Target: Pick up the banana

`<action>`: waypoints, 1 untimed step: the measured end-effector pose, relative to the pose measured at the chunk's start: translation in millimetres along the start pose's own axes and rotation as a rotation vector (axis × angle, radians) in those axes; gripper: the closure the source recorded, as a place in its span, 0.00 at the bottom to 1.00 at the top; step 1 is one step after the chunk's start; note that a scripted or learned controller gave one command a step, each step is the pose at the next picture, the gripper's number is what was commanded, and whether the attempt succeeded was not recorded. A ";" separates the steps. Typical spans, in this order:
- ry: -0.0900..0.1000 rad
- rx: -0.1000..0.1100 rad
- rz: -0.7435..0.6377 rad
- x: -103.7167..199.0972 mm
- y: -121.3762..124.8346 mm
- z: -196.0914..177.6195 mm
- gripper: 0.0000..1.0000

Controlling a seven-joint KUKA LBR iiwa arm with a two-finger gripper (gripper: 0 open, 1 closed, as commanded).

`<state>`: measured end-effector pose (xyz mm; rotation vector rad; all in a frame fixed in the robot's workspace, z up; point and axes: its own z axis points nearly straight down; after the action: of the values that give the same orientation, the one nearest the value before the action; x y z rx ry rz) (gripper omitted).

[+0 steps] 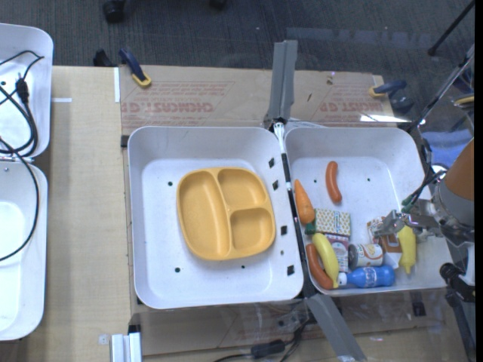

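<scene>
Banana (408, 249) is the word for two yellow pieces in the right bin (355, 138): one lies upright along the right wall, just beside the gripper (392, 225), and a second banana (326, 253) lies near the bin's front left, tilted, touching a red sausage-like piece (316, 268) at its lower side. Going by size, the left bin (151, 225) holds a yellow three-compartment plate (225, 211), well apart from everything else. The arm (460, 202) enters at the right edge and is mostly cut off, so only its wrist part and some cabling can be made out. The gripper is small and cluttered against the things below it; how far its fingers stand apart cannot be told, and nothing can be seen held between them. In front of it sit a small can (369, 254) and a blue bottle (367, 277) lying on its side. A patterned box (333, 222) sits between the two bananas, an orange carrot (303, 202) leans on the left wall, and a red sausage (333, 182) lies alone toward the back.
</scene>
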<state>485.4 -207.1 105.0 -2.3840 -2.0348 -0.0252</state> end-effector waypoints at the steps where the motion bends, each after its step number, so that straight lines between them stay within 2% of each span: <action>1: -0.001 0.001 0.066 2.3 -2.1 9.2 1.00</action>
<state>483.7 -204.4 95.8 -2.4500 -1.9544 -0.0230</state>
